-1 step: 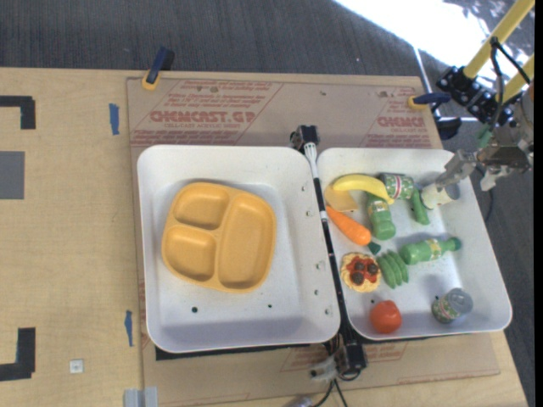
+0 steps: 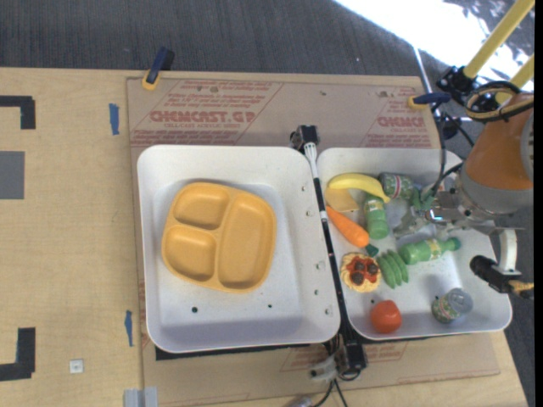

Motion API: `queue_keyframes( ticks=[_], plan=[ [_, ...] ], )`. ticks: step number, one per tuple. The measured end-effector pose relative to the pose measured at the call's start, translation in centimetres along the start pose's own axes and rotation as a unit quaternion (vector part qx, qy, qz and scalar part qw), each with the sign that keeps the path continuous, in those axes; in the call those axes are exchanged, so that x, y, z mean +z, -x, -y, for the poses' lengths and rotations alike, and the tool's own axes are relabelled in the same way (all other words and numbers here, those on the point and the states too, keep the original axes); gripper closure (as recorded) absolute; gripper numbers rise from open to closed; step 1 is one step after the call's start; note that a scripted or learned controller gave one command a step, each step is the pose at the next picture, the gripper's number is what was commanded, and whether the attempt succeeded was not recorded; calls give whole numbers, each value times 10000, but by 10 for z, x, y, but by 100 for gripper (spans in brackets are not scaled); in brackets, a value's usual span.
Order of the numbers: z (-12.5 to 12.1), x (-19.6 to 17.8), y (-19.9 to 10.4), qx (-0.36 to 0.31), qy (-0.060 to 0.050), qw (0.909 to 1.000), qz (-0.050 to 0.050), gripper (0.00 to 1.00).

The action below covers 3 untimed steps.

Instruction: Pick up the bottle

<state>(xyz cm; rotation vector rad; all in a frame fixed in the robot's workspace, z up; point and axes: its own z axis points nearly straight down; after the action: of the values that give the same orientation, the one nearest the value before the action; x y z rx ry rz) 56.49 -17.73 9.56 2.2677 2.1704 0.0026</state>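
The bottle I take as my target is the small green plastic bottle (image 2: 428,249) lying on its side in the middle of the right-hand white bin (image 2: 496,316); its neck seems to point toward my arm. A second green bottle (image 2: 375,217), with a yellowish cap, lies nearer the divider, and a clear bottle with a green label (image 2: 399,185) lies by the back wall, so either could serve too.

My pincer (image 2: 433,213) hangs just behind the lying green bottle, above the clutter. I cannot tell from this angle whether it is apart or together, and I see nothing held in it.

Close around the target lie a ribbed green pickle-shaped toy (image 2: 393,269), touching or nearly touching its base, and a small toy pizza slice with red dots (image 2: 361,271) beyond that. Farther off are an orange toy carrot (image 2: 349,226), a yellow toy banana (image 2: 354,185), a red toy tomato (image 2: 385,315) and a silvery crumpled ball (image 2: 450,304). The left bin (image 2: 161,312) carries a yellow compartment plate (image 2: 219,235).

To do this well, I judge I should come down across the bottle's body, not along it, centred away from the pickle so I don't catch both, and close only once low enough to straddle it.
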Motion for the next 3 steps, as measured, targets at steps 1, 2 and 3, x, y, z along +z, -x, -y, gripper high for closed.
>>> queue_keyframes(
  ticks=[1,2,3],
  plan=[
    [51,5,-75,194,58,9998,15,0],
    [50,-6,-71,218,97,9997,58,100],
    [90,-89,-115,796,-19,9968,-5,100]
  ],
)
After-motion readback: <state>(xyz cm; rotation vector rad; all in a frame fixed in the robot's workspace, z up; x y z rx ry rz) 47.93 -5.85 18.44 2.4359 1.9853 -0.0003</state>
